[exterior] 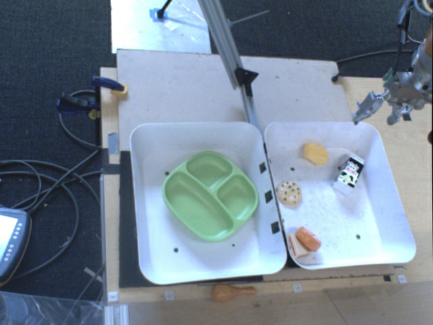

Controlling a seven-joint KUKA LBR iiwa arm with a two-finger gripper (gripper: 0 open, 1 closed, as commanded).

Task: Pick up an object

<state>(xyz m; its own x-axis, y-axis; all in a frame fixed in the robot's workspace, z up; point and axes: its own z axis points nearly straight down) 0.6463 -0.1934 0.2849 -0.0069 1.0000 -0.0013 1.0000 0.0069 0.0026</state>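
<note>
While nothing is gripped, notes from the camera view:
Gripper (383,108): fingers spread open, holding nothing, above the right bin (399,229) at its far right corner.
Nearest target: small carton (350,171), lying tilted, near the bin's right wall.
Approach: descend straight, jaws straddling the carton's narrow sides.
Arm: entering from the right, wrist high.

Single fixed cam, mounted high over the counter (203,80), looking down at a slant. Far enough back to frame both white bins whole: left bin (145,249) around 8 o'clock, right bin (392,229) around 4. Arm (416,80) enters at 2 o'clock. Floor cables (40,181) at 9.
</note>
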